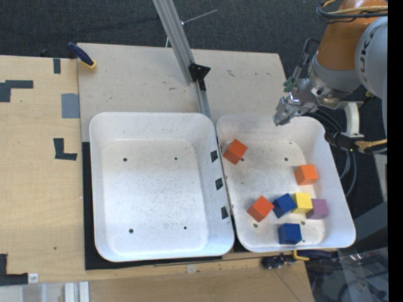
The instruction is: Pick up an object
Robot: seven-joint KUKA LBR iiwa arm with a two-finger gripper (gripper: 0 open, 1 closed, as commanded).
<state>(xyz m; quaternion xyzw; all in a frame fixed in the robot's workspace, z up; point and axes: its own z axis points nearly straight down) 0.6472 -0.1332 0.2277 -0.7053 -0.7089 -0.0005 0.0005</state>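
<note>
The right bin (271,128) holds several small blocks. An orange block (235,151) lies alone near its far left. Another orange block (306,174) sits by the right wall. Near the front are a third orange block (260,207), two blue blocks (284,204) (289,233), a yellow block (303,201) and a purple block (318,209). My gripper (283,116) hangs over the bin's far rim, well apart from every block. Nothing is visible between its fingertips.
The left bin (104,128) lies beside the right one. A slanted metal pole (176,33) crosses the bench behind the bins. A blue and yellow tool (82,54) rests at the far left of the bench. Cables hang by the arm on the right.
</note>
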